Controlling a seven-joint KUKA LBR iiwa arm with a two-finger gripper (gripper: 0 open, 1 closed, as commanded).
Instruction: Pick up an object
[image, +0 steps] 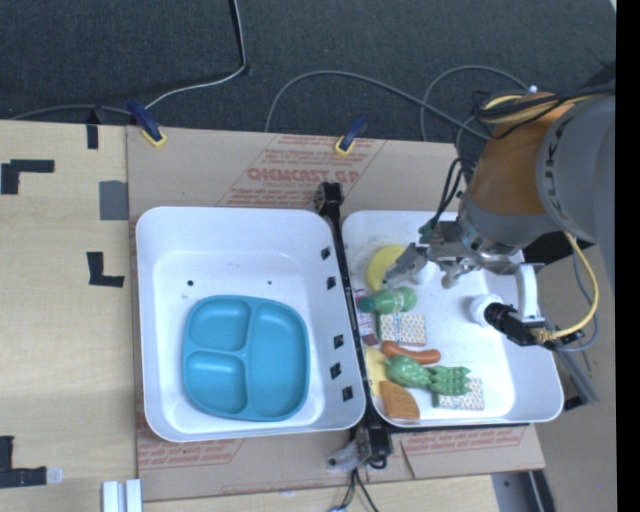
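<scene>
My gripper (428, 270) hangs over the upper middle of the right bin (535, 375), open, with nothing between its fingers. Its left finger (405, 266) reaches down beside a yellow rounded toy (382, 262) by the bin's left wall. Just below lie a green bottle-shaped toy (388, 300) and a patterned white packet (403, 327). Further toward the front are an orange sausage-like toy (412, 352), a green leafy toy (428, 377), a second patterned packet (463, 398) and a brown bread slice (400, 404).
The left bin (165, 240) holds a blue divided plate (245, 357). A black divider (340, 300) with clips runs between the bins. The grey and orange arm (530, 170) and its cables overhang the right bin's far right corner.
</scene>
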